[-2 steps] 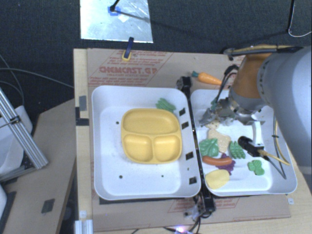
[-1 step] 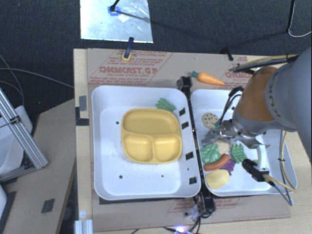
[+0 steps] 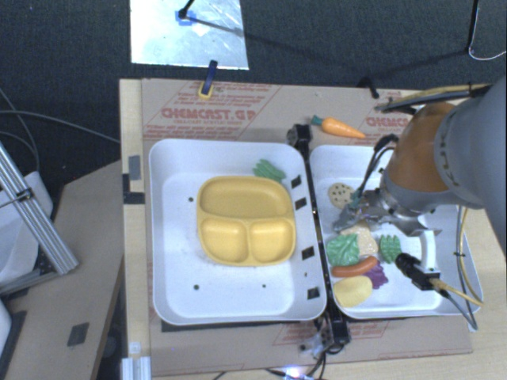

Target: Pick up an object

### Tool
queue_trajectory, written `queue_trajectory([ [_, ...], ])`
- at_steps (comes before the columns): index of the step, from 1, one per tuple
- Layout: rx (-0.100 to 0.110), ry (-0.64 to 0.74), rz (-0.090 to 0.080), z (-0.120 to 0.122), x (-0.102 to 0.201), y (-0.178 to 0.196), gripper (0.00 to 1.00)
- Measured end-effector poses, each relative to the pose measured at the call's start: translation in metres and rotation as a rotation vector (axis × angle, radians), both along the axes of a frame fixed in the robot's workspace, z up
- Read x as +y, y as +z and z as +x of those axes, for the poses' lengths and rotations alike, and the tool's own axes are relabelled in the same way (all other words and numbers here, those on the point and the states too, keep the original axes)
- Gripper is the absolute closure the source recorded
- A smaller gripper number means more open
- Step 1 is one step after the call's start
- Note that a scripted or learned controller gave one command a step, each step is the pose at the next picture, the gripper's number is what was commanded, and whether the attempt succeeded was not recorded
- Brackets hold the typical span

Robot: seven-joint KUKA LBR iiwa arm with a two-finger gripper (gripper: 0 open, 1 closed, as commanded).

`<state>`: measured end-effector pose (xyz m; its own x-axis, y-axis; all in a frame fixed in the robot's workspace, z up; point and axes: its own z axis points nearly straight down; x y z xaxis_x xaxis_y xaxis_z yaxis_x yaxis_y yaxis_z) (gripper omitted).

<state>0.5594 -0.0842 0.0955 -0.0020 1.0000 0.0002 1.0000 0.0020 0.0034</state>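
My gripper, its finger state impossible to tell, hangs over the toy food pile in the right bin; I should descend straight onto one piece.

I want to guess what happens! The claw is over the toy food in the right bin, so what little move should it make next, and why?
Probably a short drop straight down. The claw hangs in the right bin just above the pile: a leafy green, a sausage and a cookie beside it. Nothing sits between its fingers, so it likely needs to go lower before closing.
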Motion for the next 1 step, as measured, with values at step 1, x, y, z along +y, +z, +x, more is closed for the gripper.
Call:
queue_trajectory([
  [1,-0.012,0.013,0.004,0.0474,0.1024,0.0953,1.00],
])
